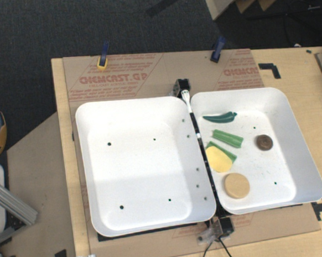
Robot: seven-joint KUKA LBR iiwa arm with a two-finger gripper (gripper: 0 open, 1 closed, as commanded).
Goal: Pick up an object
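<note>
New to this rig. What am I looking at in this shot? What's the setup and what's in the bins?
This is one fixed camera above a workbench, looking down at a slant. The bench top is a brown board held by clamps at its far edge. On it sit two shallow white bins side by side. A robot arm works here and is meant to pick up an object from them.

The left bin shows a few small dark dots on its floor. The right bin holds the items: a dark green curved pepper-like piece near the back, a lighter green stick below it, a yellow piece touching a green bit, a round tan disc at the front, and a small brown round thing to the right. All lie loose on the bin floor.
</note>
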